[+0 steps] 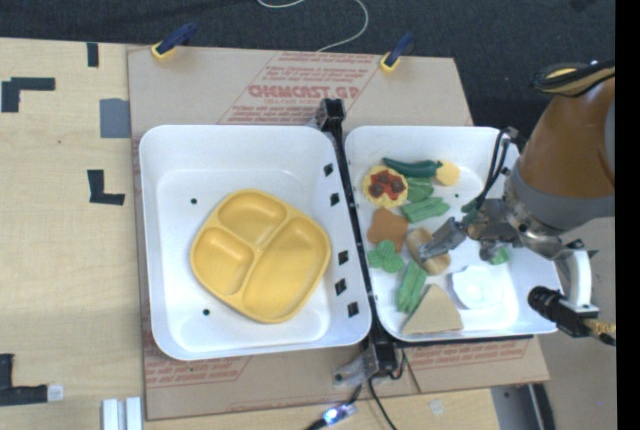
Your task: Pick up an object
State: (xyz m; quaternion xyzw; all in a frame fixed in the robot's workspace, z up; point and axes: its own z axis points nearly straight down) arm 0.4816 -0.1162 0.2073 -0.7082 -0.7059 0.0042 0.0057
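The gripper [437, 244] sits low in the right bin [500, 320], among toy food; whether it has hold of anything cannot be made out. Crowding it are a brown piece [387, 227] to its left, green pieces [411, 284] below, a tan wedge [433, 311] and a white disc [473, 290]. Farther up lie a pizza slice [386, 184] and a green bean [410, 165]. The arm [565, 163] reaches in from the right, wrist bent down. The left bin [160, 218] holds a yellow divided plate [261, 254].
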